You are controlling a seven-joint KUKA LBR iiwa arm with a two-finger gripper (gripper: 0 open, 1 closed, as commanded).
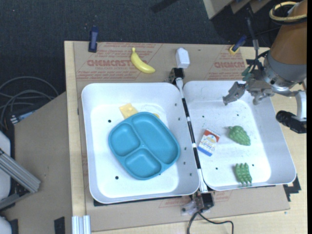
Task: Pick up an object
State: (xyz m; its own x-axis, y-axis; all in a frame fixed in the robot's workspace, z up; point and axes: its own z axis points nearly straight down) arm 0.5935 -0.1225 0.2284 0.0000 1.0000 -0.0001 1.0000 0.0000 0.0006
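Note:
My gripper (244,95) hangs over the far part of the right bin (278,145), its two fingers spread open with nothing between them. In that bin, nearer the front, lie a small red, white and blue box (208,142), a green leafy toy (239,134) and a second green ridged toy (243,173). The leafy toy is the closest to the gripper, a little in front of it. The left bin (95,130) holds a blue divided plate (143,144), and a yellow piece (128,110) pokes out from under its far edge.
On the bench behind the bins lie a yellow banana (141,62), a white block (183,57) and a blue clip (93,39). A black ridge (187,121) separates the two bins. Cables lie on the floor at the left.

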